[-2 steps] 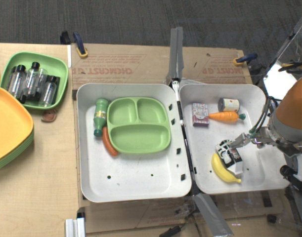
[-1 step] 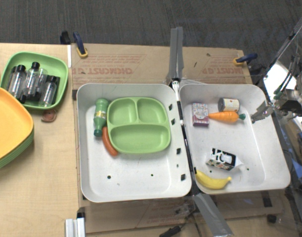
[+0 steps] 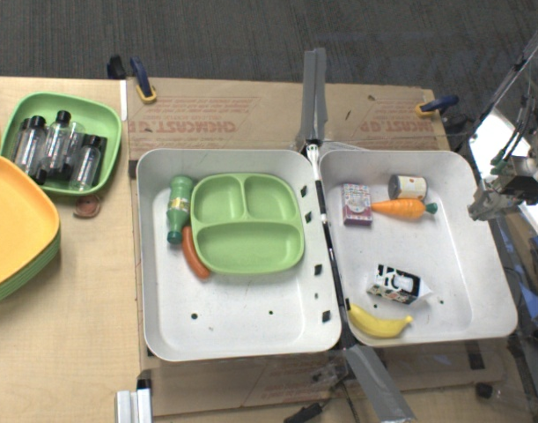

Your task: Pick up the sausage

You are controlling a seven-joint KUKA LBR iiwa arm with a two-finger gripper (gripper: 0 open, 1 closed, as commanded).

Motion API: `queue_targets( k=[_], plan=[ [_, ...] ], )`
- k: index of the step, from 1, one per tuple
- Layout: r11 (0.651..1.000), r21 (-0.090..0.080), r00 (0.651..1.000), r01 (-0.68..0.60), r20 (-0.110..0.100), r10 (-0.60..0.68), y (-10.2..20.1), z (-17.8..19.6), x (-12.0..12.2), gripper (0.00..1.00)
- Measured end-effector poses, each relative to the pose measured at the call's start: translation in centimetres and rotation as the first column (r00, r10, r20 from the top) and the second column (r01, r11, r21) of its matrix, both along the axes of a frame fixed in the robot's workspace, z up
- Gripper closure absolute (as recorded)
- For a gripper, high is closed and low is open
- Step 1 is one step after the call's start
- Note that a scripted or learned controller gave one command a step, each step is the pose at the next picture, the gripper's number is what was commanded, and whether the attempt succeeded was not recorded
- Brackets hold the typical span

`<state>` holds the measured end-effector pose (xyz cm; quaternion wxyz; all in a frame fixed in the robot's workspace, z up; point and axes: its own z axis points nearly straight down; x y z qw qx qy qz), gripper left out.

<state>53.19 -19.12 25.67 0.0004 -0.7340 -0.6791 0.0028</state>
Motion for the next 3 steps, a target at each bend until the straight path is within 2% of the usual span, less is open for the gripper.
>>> queue_targets(
  k=[1,2,3],
  plan=[
    [0.940,0.001,0.940,0.340,0.002,-0.340,0.2,-16.6,3.3,1.00],
    [0.760,0.000,0.760,0.650,-0.001,-0.650,-1.4,-16.7,0.9,1.00],
    [0.513,-0.001,0.513,0.858,0.002,-0.858,-1.9,-10.1,-0.3,1.00]
  ],
)
